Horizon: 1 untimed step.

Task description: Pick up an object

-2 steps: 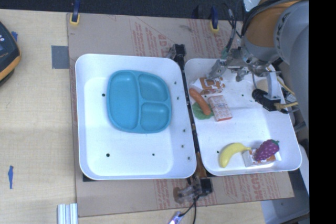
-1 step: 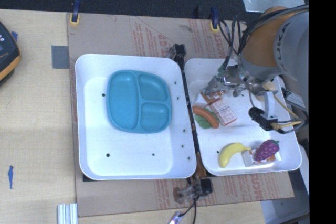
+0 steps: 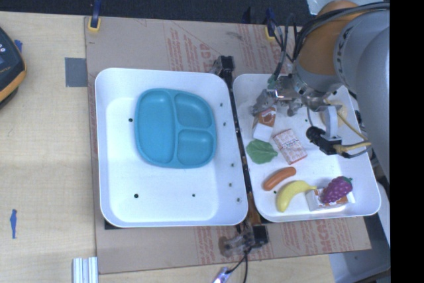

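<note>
Where the hand hovers, a carton (print unreadable) lies near.

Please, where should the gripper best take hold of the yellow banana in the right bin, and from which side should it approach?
Probably across the middle of the banana, coming straight down from above. It lies flat and curved, and its middle looks narrowest and most exposed. The hot dog sits close above it and the grapes close to its right end, so the ends seem more crowded.
</note>
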### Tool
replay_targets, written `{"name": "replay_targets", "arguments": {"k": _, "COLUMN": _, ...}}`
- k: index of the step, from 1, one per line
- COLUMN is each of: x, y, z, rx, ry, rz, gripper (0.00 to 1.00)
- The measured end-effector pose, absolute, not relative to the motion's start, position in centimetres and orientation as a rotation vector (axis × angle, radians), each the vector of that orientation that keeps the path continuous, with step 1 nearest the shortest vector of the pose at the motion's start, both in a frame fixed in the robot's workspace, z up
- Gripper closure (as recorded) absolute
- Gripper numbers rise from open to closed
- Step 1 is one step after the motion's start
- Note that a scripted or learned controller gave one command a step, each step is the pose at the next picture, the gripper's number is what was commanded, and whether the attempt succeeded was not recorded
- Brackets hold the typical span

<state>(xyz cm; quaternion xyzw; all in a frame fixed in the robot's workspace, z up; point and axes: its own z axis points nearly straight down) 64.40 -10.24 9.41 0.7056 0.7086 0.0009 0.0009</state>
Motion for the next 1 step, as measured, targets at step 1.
{"name": "replay_targets", "arguments": {"k": 1, "x": 64.33, "y": -10.32, "z": 10.33, "rx": 2.216, "ry": 2.229, "rz": -0.001, "gripper": 1.0}}
